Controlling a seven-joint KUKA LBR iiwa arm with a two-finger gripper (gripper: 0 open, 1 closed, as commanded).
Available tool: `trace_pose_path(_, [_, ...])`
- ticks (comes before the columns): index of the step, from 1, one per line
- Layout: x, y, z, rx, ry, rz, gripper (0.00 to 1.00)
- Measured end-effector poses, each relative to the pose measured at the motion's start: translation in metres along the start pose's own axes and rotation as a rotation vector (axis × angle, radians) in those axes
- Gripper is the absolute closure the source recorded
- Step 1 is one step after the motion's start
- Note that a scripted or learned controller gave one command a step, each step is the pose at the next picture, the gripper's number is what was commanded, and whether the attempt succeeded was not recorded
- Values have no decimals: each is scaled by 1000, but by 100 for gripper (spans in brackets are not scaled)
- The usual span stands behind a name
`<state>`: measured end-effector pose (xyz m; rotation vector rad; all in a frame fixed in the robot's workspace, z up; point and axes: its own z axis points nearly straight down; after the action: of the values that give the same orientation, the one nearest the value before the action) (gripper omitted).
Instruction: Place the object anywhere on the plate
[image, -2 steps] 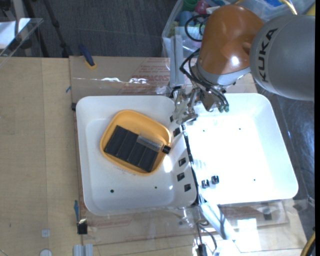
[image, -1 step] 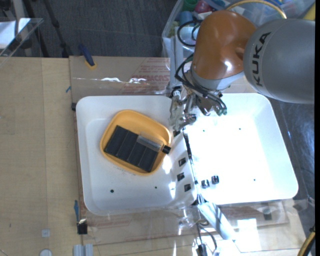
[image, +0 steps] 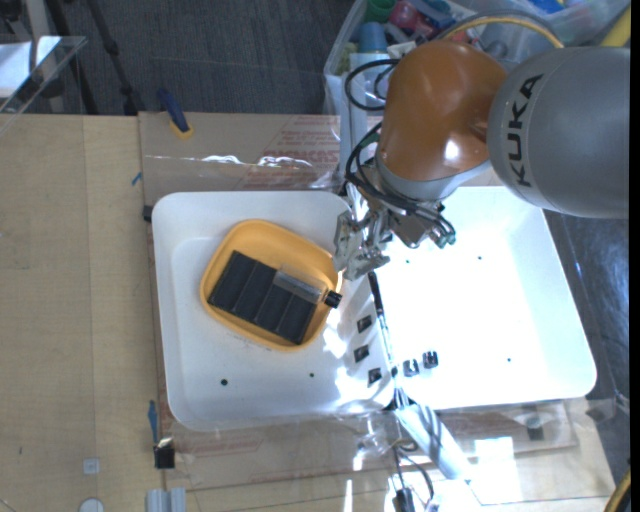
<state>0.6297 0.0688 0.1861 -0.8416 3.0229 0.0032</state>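
The dark ridged object (image: 266, 297) lies flat on the yellow plate (image: 222, 262) in the left bin (image: 180, 330), left of centre in the frame. The gripper (image: 357, 250) hangs just right of the plate's rim; I cannot tell its state

A yellow-orange plate (image: 268, 284) carries a black, ribbed rectangular object (image: 262, 296) with a grey strip, inside a glossy white bin (image: 200, 390). The grey arm (image: 570, 130) wears a burnt-orange band (image: 435, 110) and black lettering, above a pale wood-grain counter (image: 70, 300).
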Motion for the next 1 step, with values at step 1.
trace_pose_path(1, [-16, 13, 0, 1, -4, -175, 100])
